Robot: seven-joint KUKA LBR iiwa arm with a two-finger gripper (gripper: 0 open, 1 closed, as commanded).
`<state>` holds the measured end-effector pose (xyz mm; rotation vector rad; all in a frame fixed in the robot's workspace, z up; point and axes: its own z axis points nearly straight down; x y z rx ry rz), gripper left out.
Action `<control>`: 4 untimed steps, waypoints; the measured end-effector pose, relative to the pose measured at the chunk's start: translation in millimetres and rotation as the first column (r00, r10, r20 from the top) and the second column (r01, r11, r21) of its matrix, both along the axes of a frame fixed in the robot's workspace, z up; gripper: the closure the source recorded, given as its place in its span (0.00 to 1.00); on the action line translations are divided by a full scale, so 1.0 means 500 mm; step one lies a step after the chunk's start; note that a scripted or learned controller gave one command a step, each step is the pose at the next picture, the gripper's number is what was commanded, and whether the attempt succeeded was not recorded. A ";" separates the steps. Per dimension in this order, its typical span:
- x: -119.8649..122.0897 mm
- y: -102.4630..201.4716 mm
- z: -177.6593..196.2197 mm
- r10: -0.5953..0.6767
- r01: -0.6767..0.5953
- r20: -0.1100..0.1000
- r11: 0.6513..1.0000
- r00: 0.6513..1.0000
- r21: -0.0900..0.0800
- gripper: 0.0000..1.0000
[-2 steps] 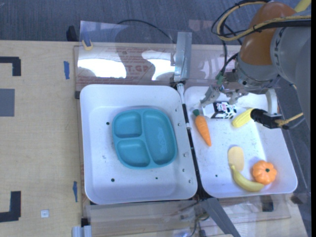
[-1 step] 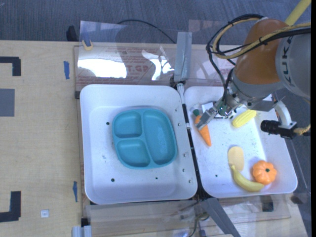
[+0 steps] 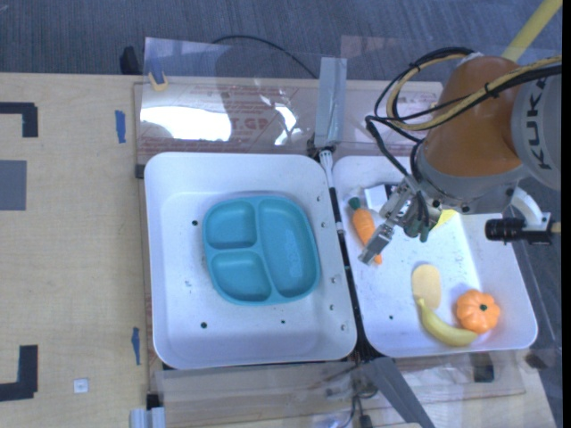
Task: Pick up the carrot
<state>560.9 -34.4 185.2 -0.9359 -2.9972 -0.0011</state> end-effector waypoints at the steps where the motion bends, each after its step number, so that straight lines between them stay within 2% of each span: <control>1: 0.003 0.000 0.022 -0.002 0.002 0.006 1.000 1.000 0.001 1.00; 2: 0.012 -0.056 0.109 -0.409 0.409 0.009 0.913 0.913 0.000 1.00; 3: 0.012 -0.055 0.107 -0.408 0.408 0.007 0.913 0.913 0.000 0.00; 4: -0.010 0.039 -0.002 -0.138 0.138 -0.002 0.990 0.990 -0.001 0.00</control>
